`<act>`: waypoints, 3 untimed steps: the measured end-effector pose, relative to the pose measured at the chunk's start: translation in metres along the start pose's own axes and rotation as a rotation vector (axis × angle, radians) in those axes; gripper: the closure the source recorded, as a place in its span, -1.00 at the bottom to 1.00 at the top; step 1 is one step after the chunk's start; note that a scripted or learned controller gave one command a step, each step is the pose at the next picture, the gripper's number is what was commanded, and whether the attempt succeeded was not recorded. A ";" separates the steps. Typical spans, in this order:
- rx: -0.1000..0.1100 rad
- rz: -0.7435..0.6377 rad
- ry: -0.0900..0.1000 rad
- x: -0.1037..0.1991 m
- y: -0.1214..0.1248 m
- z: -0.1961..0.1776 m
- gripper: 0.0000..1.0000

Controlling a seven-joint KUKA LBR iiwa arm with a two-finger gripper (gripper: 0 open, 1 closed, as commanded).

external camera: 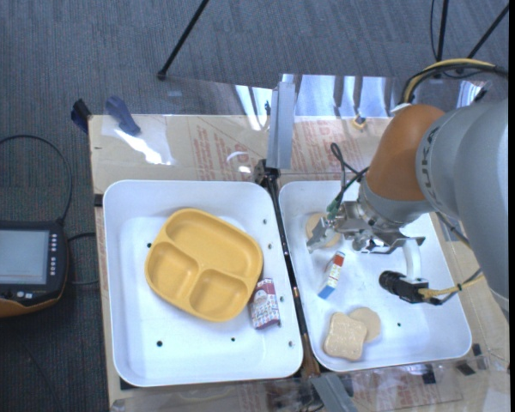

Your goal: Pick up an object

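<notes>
One grey arm (463, 170) with an orange band reaches in from the right over two white bins set side by side. The left bin (129, 316) holds one yellow tray (204, 263) with three compartments, lying tilted, and one small packet (264, 304) touching the tray's lower right corner; the packet bears red and white print too small to read. The right bin (442, 316) holds one slice of toast (346, 336), which overlaps one round cracker (369, 321) near the bin's front edge. One small tube (332, 275) with a blue end and a red and white body lies near the middle of that bin, its lettering unreadable. One pale round piece (316, 227) sits near the bin's upper left, partly covered by the tool. The gripper (343, 234) hangs low just above the tube's upper end; I cannot tell how wide it stands or whether it has anything. Red printed writing on the cardboard bench (197, 148) is too faint to read.
</notes>
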State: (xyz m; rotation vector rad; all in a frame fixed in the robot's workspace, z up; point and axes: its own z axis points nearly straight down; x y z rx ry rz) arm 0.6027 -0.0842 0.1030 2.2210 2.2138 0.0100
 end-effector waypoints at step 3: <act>0.003 -0.007 0.001 0.040 -0.013 -0.088 1.00</act>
